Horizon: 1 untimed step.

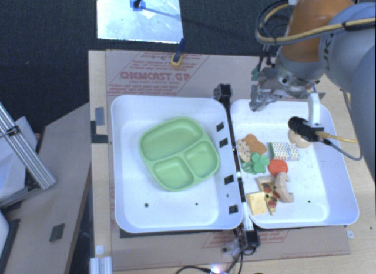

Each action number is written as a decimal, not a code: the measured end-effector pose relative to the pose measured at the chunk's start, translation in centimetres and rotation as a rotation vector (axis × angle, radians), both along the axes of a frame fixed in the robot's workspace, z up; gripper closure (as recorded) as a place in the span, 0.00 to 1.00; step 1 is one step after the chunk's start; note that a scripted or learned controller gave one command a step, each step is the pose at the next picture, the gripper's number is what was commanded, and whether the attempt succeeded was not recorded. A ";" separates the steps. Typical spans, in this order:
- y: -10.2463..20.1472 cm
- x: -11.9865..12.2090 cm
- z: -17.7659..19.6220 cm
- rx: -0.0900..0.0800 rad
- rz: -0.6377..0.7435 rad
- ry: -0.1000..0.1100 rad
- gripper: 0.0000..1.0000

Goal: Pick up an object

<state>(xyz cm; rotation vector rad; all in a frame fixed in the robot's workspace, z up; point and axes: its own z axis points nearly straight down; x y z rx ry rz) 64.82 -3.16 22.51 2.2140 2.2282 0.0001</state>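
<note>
My gripper (258, 101) hangs over the far left corner of the right bin (335, 196), with the grey arm and its orange band (314, 11) rising behind it. A pile of toy food lies in the middle of that bin, nearer the camera than the gripper and apart from it. In the pile are a brown cookie (254, 144), a patterned box (284, 150), a green piece (257, 163), a red tomato (278, 167), a pizza slice (268, 189), a yellow cheese block (257, 203) and a tan piece (285, 190). Nothing shows in the gripper.
A green divided plate (178, 152) lies in the left bin (126, 208). A black divider with clips (230, 149) runs between the bins. A beige item (301, 140) sits by a black cable fitting (301, 127) at the right bin's back.
</note>
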 end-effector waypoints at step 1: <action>0.9 0.0 0.9 0.000 0.001 -0.001 1.00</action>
